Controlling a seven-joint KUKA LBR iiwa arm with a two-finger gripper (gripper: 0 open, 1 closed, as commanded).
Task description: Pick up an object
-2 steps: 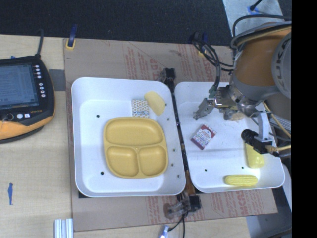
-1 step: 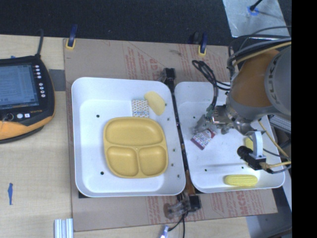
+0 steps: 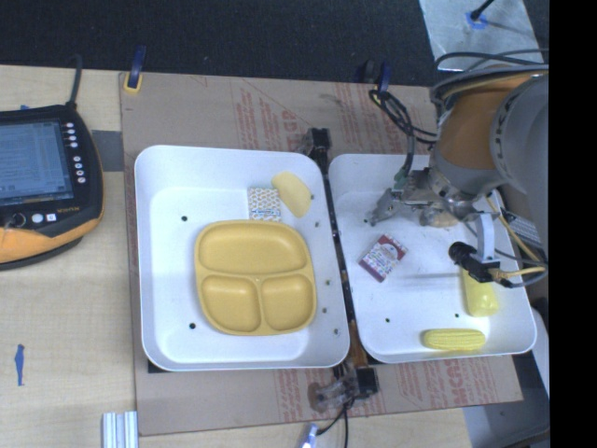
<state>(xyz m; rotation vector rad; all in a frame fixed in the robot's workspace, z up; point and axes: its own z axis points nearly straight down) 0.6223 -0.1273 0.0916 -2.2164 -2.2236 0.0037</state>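
While the gripper (image 3: pixel 403 203) hovers low over the right bin (image 3: pixel 373 339) at its far side, whether its jaws are parted I cannot tell, and the nearest thing, a small red packet (image 3: pixel 382 257), lies just nearer the camera, set diagonally.

Hand (image 3: pixel 403 205) low, arm (image 3: pixel 485 129) above

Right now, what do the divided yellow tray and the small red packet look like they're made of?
Divided yellow tray: looks like moulded plastic with a smooth semi-matte finish; uniform colour, rounded compartment walls. Small red packet: probably printed foil or paper wrapper; flat, with a pale printed patch. Too small to be sure.
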